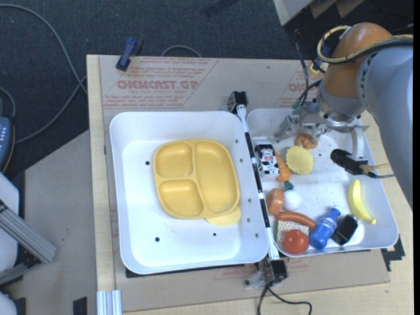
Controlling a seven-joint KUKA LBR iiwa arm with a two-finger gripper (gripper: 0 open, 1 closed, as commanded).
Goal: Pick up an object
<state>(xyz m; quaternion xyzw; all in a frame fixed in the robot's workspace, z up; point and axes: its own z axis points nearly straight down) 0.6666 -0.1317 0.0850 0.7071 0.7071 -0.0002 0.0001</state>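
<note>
Jaws (306, 131) over small, lumpy tan-orange object (304, 140).

Printed in red across the brown protective paper of the bench board (197, 77), above the left bin: "CHEMCAST GP" in large outlined capitals, with smaller red lines above and beneath it, too fine to read. Repeated faintly, partly cut off, on the same paper near the upper right, beside the right bin, and again as small unreadable red print along the front edge. A black-and-white patterned label on the small box (266, 159) at the right bin's left wall, illegible. No other legible text or numbers.
</note>
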